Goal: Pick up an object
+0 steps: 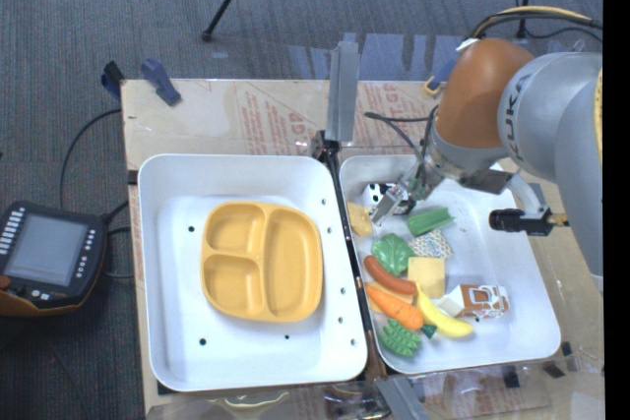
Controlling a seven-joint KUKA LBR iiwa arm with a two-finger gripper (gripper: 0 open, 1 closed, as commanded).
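Gripper (391,204) hangs low over the far left corner of the right bin (522,305), reached in from the right by the grey arm (551,113) with its orange band (482,93). Its two fingers look slightly apart, with nothing seen clamped between them. Their tips sit just beside a small black-and-white toy (374,194) and close to a pale yellow piece (359,219) by the bin's left wall.

Toy food is heaped in the left half of that bin. A green pod (429,220) lies just right of the gripper. Nearer, a green leaf (393,254) touches a sausage (390,276), and a carrot (394,307) lies alongside it. A yellow cheese block (426,274) sits between leaf and banana (442,318). A small carton (481,300) rests right of the banana, and a second green leaf (401,338) lies at the near edge.

Left bin (167,211) holds a yellow divided plate (263,262), lying flat near its middle.

Off the bench to the left sits a pendant (44,256) with a screen.
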